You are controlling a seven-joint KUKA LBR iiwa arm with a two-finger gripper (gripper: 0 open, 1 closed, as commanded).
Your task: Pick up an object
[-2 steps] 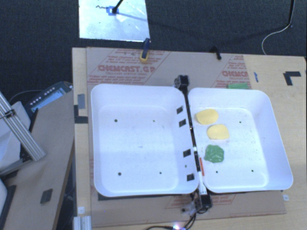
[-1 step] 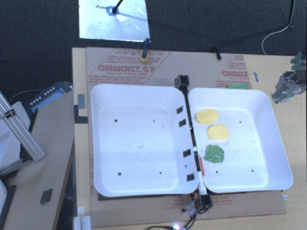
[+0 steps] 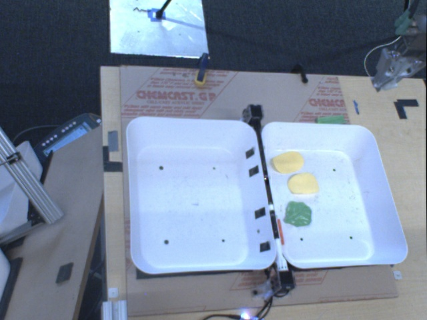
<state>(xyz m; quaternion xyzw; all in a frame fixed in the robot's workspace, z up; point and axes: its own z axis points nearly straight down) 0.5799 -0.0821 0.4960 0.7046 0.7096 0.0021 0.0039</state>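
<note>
Left bin (image 3: 193,195): shallow white plastic tray, rounded corners, smooth glossy floor with a few small dark dots.
Right bin (image 3: 347,245): same white tray, touching the left bin along the middle seam; floor slightly speckled.
Seam: black clips (image 3: 260,192) spaced down the joint between the two bins.
Upper yellow piece (image 3: 287,162): flat, soft-looking, rounded blob, pale yellow; lies in the right bin near its left wall, toward the far side.
Lower yellow piece (image 3: 303,183): same flat rounded shape and colour, just beside the upper one, a little nearer the camera.
Green piece (image 3: 297,213): flat, lumpy-edged blob, matte green; right bin, just below the lower yellow piece, near the left wall.
Row: the three pieces run in a short line down the left part of the right bin.
Board (image 3: 173,95): brown cardboard sheet with red print, under both bins.
Table (image 3: 113,272): light wood top carrying the board.
Metal plate (image 3: 157,19): shiny grey square on the dark carpet beyond the table.
Arm part (image 3: 393,69): grey metallic bit at upper right edge, above the table corner, well apart from the pieces.
Fingers: cannot tell whether open or closed.
</note>
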